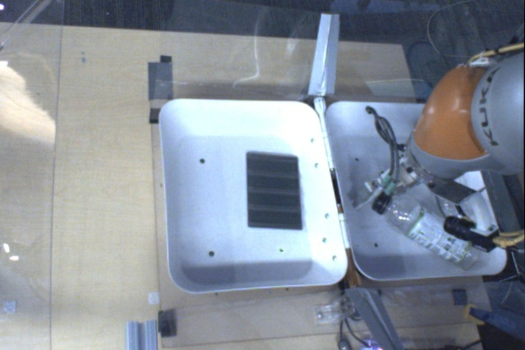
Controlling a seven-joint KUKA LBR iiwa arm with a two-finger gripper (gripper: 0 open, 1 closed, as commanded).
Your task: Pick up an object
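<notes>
One clear plastic bottle (431, 232) is lying on its side near the right bin's (361, 258) front edge, while the gripper (384, 193) is hovering beside its cap end, probably lining up; its grasp cannot be told.

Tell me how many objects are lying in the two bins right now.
2. A dark ribbed rectangular block lies in the middle of the left bin, and a clear plastic bottle lies in the right bin beneath the arm. More may be hidden under the arm.
</notes>
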